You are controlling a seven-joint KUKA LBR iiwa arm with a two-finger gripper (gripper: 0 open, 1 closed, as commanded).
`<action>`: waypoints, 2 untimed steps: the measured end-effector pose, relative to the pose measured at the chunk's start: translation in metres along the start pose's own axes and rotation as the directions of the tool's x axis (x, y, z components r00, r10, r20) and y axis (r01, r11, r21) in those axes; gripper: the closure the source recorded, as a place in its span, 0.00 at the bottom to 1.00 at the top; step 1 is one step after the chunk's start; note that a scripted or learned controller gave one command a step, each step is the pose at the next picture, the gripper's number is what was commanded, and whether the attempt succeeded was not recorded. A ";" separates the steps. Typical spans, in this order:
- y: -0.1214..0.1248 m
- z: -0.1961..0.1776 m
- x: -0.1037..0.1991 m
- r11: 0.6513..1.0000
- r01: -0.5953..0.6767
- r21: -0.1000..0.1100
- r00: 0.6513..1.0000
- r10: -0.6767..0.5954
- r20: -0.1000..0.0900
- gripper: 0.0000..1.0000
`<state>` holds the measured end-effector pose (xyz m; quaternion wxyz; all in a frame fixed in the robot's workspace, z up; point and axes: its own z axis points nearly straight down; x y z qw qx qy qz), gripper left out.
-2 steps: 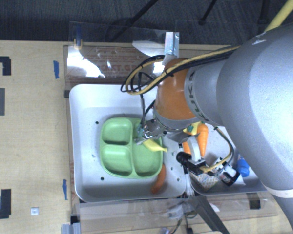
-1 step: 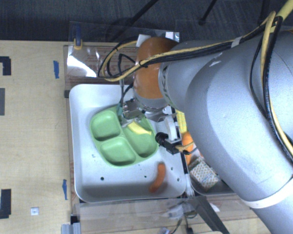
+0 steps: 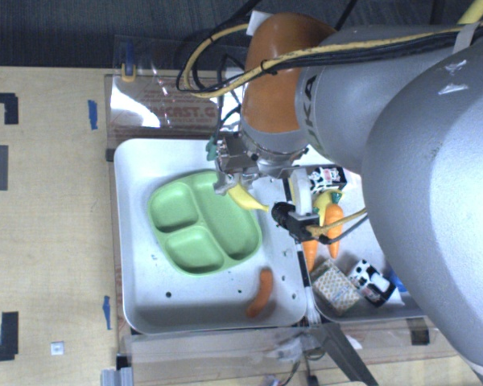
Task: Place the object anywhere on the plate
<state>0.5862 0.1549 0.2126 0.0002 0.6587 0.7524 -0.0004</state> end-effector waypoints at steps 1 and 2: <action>-0.046 0.027 -0.027 1.000 0.017 0.002 1.000 -0.017 -0.001 1.00; -0.046 0.026 -0.027 1.000 0.017 0.002 1.000 -0.017 -0.001 0.00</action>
